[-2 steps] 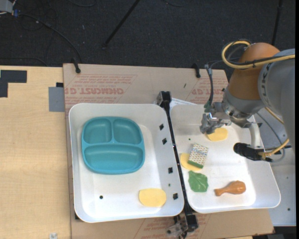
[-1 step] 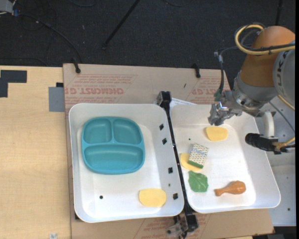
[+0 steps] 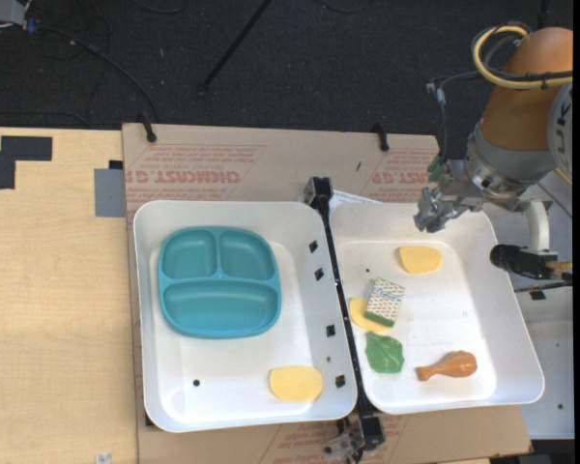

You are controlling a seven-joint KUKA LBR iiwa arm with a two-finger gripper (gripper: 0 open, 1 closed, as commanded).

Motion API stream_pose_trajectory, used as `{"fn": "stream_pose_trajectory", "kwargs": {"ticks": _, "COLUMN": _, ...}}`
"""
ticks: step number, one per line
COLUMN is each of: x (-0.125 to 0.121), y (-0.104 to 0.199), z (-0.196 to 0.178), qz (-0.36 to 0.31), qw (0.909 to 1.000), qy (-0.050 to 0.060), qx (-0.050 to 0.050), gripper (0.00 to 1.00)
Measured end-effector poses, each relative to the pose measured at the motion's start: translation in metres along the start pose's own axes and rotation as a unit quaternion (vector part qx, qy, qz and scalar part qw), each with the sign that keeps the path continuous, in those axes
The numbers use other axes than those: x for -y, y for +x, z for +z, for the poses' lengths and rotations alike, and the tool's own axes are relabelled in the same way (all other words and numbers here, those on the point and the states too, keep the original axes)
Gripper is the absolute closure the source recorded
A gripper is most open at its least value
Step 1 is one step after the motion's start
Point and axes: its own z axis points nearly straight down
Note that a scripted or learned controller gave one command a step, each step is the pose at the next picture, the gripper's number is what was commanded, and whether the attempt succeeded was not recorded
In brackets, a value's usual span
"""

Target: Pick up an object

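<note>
My gripper (image 3: 431,217) hangs over the far edge of the right bin (image 3: 507,303), above and a little left of a flat yellow oval (image 3: 420,259). Nothing shows between its fingers. Lower in that bin lie a patterned pale block (image 3: 386,299) resting on a yellow piece (image 3: 362,315), a green leaf (image 3: 385,353) and a brown drumstick (image 3: 449,365). The left bin (image 3: 150,307) holds a teal divided plate (image 3: 217,281) and a second yellow oval (image 3: 295,383) near its front edge.
A black divider (image 3: 331,288) runs between the two bins. Cardboard (image 3: 271,167) lies under them, with a wooden bench (image 3: 48,298) to the left. The right half of the right bin is bare white floor.
</note>
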Motion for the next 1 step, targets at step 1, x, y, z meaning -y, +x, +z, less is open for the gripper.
{"fn": "stream_pose_trajectory", "kwargs": {"ticks": 1, "x": 0.0220, "y": 0.0501, "z": -0.0053, "qz": -0.001, "qw": 1.0000, "qy": 0.003, "qx": -0.001, "gripper": 1.00}}
